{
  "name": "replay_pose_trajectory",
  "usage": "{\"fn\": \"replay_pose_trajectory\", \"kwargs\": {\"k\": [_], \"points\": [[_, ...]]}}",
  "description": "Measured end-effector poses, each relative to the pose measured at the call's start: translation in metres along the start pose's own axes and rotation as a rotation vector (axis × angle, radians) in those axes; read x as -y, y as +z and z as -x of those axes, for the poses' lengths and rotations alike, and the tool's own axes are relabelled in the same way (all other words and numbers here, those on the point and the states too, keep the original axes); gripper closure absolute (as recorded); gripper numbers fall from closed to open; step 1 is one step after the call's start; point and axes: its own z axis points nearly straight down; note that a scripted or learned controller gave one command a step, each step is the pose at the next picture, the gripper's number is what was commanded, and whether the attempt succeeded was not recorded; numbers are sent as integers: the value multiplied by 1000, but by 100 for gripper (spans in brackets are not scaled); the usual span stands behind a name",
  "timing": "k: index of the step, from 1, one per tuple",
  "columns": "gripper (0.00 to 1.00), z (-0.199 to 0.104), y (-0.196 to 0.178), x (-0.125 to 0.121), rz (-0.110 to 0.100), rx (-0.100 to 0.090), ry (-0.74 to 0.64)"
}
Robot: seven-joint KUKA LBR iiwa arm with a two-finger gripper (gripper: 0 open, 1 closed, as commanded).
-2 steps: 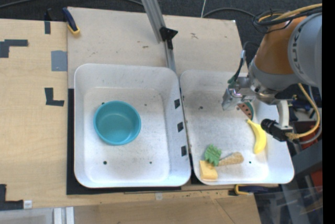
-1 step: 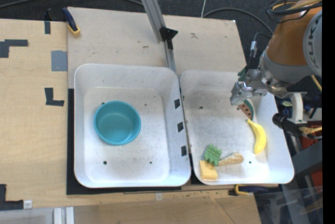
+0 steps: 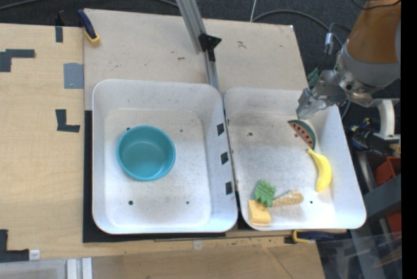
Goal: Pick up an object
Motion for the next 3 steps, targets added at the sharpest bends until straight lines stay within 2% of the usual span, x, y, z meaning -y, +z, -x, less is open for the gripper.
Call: {"fn": "replay_pose_trajectory", "kwargs": {"k": [1,2,3], "points": [[100,-51,5,-14,-6,-2,-4],[100,-113,8,-14,-6,-3,-6],[100,-157,14,-15,-8,-2,-4]]}}
